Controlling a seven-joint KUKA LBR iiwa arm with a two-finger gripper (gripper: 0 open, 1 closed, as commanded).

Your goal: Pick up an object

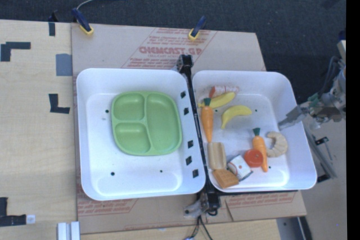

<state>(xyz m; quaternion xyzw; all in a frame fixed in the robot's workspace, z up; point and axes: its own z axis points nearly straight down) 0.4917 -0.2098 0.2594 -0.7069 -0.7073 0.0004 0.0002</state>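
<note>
The hand (292, 116) sits at the right rim of the right bin (281, 82), above the toy food; I cannot tell how it is set, and nothing shows in it. In that bin lie two bananas (235, 113), two carrots (207, 121), a tomato (253, 158) and bread (216, 155). The left bin (90, 137) holds a green tray (147, 123).
</note>
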